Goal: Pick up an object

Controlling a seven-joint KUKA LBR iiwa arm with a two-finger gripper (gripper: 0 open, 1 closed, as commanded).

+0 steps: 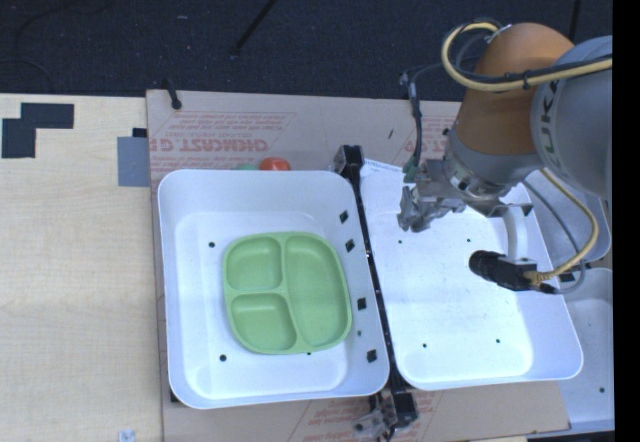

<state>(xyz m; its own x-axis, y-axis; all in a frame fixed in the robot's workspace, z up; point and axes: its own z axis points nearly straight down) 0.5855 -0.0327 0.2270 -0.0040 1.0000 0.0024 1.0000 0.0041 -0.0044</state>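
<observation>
The green divided plate (pixel 287 292) is seen lying flat in the L bin (pixel 190 370), approx. centred (three compartments, facing up). The gripper (pixel 415 215) is held over the far-left part of the R bin (pixel 490 355), close to its left wall and well apart from the plate; whether the claw is apart or together can't be told. A small orange-red thing (pixel 273 165) is seen just beyond the L bin's far rim, on the cardboard (pixel 220 133)

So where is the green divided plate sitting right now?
In the camera view, the light green three-compartment plastic plate lies flat in the middle of the left-side white bin; the hand hovers over the right-side bin.
</observation>
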